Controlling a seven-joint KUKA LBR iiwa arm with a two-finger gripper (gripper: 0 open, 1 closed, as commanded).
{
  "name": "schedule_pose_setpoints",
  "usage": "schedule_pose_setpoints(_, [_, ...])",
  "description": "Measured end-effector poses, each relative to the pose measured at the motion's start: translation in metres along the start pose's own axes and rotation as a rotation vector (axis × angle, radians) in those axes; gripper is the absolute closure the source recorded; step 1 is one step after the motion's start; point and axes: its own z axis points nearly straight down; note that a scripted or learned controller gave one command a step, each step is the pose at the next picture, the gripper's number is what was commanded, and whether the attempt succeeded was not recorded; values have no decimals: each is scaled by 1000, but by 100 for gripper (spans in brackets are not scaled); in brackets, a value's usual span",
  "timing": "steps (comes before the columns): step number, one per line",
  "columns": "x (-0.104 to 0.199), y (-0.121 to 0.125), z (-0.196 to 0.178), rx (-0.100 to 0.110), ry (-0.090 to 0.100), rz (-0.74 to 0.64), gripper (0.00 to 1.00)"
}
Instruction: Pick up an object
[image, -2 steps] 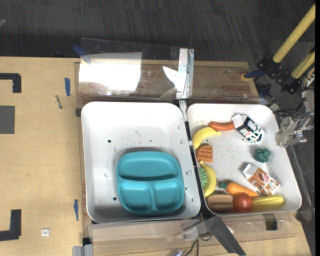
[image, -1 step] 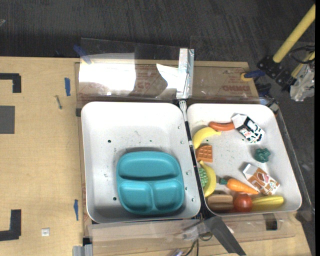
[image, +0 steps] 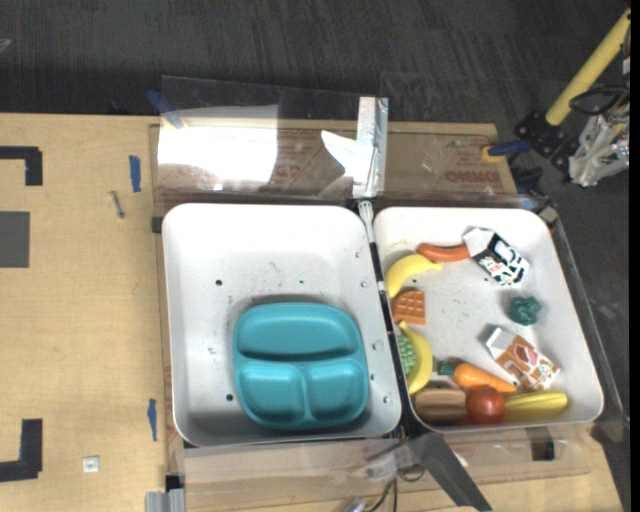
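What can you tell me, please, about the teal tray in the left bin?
The teal tray is a rounded rectangle that looks like matte plastic, split into three compartments: one long one at the far side and two smaller ones nearer the camera. It lies flat and upright on the floor of the left bin, toward its near edge, with nothing in it.
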Motion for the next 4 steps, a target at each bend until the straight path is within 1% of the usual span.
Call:
schedule_pose_setpoints(1, [-7, -1, 4, 1, -3, -273, 100])
schedule_pose_setpoints(2, [-5, 14, 157, -10, 10, -381, 100])
schedule_pose_setpoints(3, [-6, 45, 5, 6, -12, -345, 100])
schedule_pose_setpoints(4, [12, 2, 5, 1, -3, -679, 100])
